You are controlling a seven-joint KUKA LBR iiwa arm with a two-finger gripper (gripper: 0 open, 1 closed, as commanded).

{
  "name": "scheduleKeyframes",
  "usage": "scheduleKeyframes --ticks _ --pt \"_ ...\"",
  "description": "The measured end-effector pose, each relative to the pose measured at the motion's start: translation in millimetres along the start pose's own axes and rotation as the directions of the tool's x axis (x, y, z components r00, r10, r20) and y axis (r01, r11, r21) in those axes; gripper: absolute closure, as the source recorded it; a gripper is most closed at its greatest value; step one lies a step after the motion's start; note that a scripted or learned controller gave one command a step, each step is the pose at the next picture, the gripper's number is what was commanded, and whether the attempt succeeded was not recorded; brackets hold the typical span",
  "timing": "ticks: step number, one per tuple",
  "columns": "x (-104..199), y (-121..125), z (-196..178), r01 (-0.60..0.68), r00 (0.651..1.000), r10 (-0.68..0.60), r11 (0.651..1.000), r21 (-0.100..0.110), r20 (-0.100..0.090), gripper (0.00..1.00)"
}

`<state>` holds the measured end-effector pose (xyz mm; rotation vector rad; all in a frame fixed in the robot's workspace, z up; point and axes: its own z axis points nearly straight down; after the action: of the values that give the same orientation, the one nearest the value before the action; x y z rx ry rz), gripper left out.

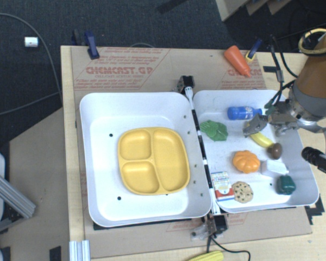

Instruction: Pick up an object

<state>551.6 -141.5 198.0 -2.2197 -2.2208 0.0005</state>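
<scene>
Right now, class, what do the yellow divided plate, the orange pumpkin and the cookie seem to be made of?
Yellow divided plate: likely moulded plastic, smooth with a soft sheen and rounded compartment ridges.
Orange pumpkin: probably plastic toy food, uniform colour, slightly glossy lobes.
Cookie: looks matte and speckled; plastic or foam, too small to tell.

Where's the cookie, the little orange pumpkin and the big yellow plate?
cookie (242,191), camera view, middle of its round top.
orange pumpkin (245,161), camera view, centre of its top.
yellow plate (152,161), camera view, on the ridge where its three sections meet.
</scene>
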Motion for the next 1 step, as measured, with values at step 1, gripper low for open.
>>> scheduleKeyframes --ticks 1 --pt "36.9 -27.8 113.6 0.000 1.000 0.000 1.000 -0.001 0.001 0.00"
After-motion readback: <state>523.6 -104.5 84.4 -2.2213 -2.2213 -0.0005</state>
